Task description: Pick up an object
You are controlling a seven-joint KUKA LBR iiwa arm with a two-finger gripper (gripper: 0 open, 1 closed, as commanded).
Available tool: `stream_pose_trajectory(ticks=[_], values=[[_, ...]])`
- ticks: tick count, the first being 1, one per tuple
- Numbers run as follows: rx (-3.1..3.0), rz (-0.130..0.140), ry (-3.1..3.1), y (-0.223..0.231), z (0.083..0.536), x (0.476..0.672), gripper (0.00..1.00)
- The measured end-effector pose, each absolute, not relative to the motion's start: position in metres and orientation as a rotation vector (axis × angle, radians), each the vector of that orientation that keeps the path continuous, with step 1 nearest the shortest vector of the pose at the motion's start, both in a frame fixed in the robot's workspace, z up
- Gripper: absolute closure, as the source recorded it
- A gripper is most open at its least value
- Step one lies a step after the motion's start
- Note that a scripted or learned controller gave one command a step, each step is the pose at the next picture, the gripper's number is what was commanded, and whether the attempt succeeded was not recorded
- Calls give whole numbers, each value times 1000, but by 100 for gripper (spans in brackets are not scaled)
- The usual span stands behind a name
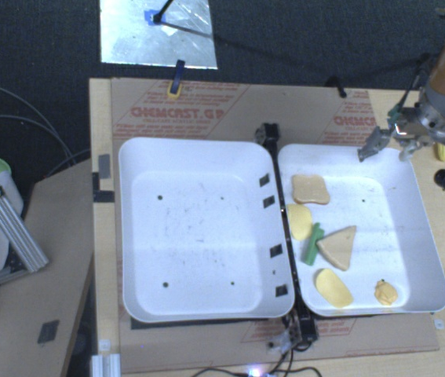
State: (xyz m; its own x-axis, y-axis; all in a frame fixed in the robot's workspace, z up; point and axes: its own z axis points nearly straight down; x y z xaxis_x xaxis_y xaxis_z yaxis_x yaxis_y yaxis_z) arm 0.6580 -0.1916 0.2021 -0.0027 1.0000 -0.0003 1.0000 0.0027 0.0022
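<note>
The shallow white plastic bin on the left [198, 226] has nothing to grasp on its bare floor; the pickable things all lie in the shallow white plastic bin on the right [410, 210]. Toward its left wall sit a tan, toast-shaped slice [310, 188], below it a yellow oval piece [300, 221], and a slim green stick [313, 244] touching a tan wedge [337, 247]. Nearer, a second yellow oval [333, 287] and a small yellow knobbly lump [386, 292] lie apart. They look like light, rigid toy food, likely smooth and a little slippery; the flat slices offer only thin edges, so the near yellow oval, clear of its neighbours, seems best gripped across its narrow width. At the far right, the two-finger gripper [388, 144] hovers over the bin's far rim, fingers spread apart, holding nothing.
</note>
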Motion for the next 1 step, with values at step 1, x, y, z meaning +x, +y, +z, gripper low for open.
stream_pose_trajectory(ticks=[1], values=[[2202, 14, 2237, -73, 256, 629, 0]])
